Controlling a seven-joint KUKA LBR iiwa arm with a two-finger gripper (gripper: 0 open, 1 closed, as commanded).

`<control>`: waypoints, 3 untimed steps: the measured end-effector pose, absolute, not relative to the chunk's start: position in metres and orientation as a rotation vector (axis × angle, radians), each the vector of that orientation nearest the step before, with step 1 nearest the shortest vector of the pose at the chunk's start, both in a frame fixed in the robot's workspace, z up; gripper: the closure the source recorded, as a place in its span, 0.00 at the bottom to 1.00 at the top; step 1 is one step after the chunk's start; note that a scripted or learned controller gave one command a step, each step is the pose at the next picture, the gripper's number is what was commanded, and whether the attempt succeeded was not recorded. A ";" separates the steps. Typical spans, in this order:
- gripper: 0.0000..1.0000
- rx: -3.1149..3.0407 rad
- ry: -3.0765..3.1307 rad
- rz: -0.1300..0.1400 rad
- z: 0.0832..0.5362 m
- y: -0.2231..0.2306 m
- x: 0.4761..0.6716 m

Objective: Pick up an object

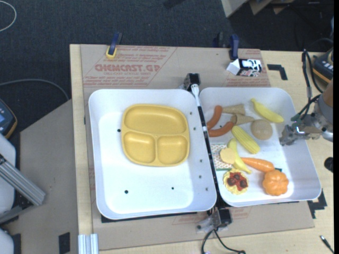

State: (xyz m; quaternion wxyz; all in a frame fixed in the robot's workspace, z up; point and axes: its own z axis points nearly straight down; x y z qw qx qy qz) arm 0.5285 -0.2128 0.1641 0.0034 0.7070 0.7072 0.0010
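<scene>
The right bin (302,168) holds toy food: a banana (266,110), a corn cob (245,139), a carrot (258,164), an orange pumpkin (275,182), a small pizza (236,181), two sausages (217,121), a beige round potato (260,129) and a tan piece (237,110). My gripper (291,135) hangs at the right side of this bin, just right of the potato. Nothing shows between its fingers.
The left bin (106,168) carries a yellow three-compartment plate (155,134). Clamps (111,49) sit at the board's far edge, and a black-and-white tag (244,66) lies behind the right bin. Cables run along the right side.
</scene>
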 end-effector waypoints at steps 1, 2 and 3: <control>1.00 2.215 2.218 0.004 0.208 -0.210 0.532; 1.00 2.216 2.218 0.003 0.226 -0.210 0.534; 1.00 2.219 2.227 0.000 0.233 -0.159 0.515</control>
